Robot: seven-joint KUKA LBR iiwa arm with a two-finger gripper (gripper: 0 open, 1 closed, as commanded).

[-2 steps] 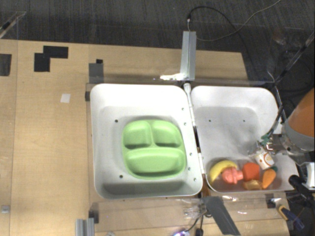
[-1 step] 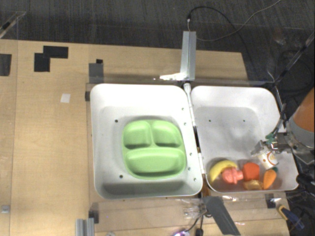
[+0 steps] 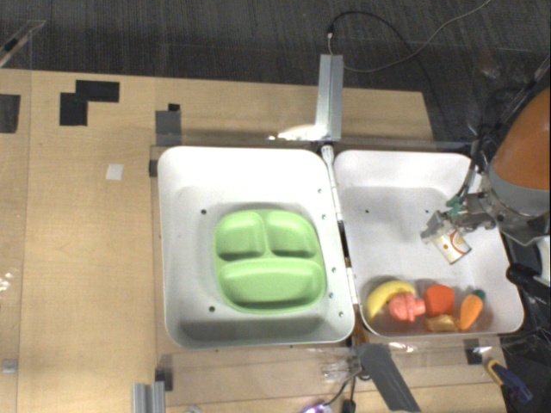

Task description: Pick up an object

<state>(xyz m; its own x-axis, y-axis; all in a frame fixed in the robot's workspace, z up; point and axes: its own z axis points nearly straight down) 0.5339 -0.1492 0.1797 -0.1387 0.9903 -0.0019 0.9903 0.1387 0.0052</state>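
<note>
While the end effector (image 3: 449, 227) is hovered over the right bin (image 3: 387, 188), nothing is seen between its fingers, and whether they're spread can't be told.

Toy food is piled at the bin's near edge: banana (image 3: 385, 296), pink piece (image 3: 407, 308), carrot (image 3: 471, 310). All probably light, hard and slick plastic, so the banana's likely best pinched across its middle.

You see a light green tray (image 3: 269, 259) in a white bin (image 3: 185, 231), and a yellow banana (image 3: 385, 297) beside an orange carrot (image 3: 470, 310).
</note>
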